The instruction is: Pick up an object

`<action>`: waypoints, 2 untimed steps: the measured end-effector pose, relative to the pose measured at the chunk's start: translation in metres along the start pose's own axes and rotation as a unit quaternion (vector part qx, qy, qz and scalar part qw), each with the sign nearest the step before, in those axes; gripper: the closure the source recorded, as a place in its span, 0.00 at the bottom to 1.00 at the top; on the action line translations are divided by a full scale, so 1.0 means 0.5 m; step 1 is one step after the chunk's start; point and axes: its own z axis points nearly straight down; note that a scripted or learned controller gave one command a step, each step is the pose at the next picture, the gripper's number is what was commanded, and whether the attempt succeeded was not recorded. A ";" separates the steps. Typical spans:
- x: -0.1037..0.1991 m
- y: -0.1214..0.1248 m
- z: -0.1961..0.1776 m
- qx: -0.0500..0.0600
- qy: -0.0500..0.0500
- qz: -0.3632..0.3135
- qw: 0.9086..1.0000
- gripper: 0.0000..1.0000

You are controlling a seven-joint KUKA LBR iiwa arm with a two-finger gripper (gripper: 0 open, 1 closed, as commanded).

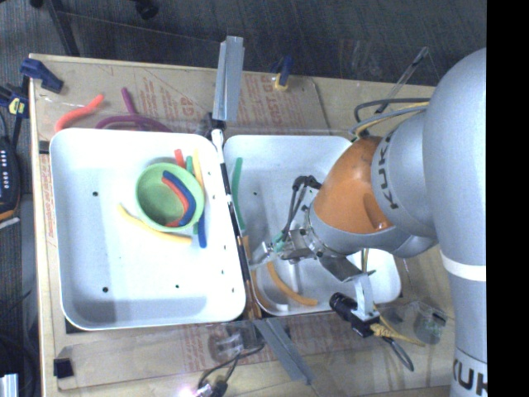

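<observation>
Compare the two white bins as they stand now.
The left bin holds a green bowl with coloured strips; the right bin holds a green strip and an orange one. The left bin lies in open view; the arm reaches into the right bin and covers much of it. Both are shallow and white.

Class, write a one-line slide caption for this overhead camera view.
Grey-and-orange arm reaches into the right bin; a green bowl sits in the left bin.

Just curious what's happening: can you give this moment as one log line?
arm: low in right bin | gripper: above orange strip | green bowl: left bin
</observation>
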 end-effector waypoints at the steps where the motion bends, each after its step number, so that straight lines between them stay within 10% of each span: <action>1: 0.006 -0.001 0.036 -0.005 -0.008 0.033 0.999 0.00; 2: 0.018 0.001 0.019 -0.002 -0.001 0.028 1.000 1.00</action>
